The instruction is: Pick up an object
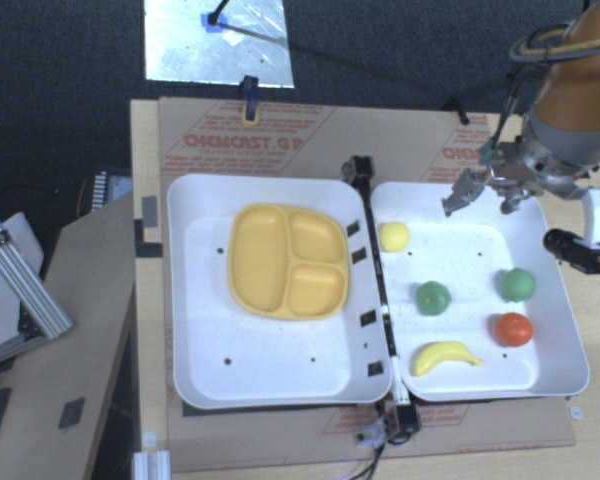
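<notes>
Yellow lemon (394,235) lower-left of fingers (460,196), apart.

From my feed I see the arm (580,78) reaching in at the upper right, its orange band sitting just above the grey wrist. The wrist tilts down and leftward, carrying the gripper (485,196). Its two fingers (460,196) are spread apart, one angled out to the left and the other pointing down beside it, with nothing between them. A cable loops along the upper side of the arm near the band.
</notes>
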`<state>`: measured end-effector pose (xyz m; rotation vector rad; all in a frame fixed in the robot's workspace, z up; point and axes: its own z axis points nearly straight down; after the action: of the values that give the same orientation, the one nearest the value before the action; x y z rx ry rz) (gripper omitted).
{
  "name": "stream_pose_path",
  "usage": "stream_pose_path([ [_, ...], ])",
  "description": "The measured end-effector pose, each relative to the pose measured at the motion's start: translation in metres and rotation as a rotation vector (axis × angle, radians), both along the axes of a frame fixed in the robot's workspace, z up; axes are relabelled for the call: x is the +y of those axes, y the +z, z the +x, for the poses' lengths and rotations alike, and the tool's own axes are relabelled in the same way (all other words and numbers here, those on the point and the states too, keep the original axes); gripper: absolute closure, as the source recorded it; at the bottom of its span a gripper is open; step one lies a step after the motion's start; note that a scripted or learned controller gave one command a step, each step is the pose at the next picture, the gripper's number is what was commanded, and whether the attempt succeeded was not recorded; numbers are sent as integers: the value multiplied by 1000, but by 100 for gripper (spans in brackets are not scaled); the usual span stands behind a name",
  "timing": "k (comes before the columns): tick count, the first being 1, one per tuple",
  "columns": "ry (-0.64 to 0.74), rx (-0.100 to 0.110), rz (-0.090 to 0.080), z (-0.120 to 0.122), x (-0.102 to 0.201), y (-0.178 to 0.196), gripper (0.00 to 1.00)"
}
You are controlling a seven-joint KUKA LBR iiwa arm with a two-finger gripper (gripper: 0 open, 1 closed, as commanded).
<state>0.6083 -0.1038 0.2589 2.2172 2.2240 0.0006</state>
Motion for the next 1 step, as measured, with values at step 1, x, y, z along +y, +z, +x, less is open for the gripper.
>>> stream_pose_path([
  [1, -2, 3, 0, 9, -2, -57, 0],
])
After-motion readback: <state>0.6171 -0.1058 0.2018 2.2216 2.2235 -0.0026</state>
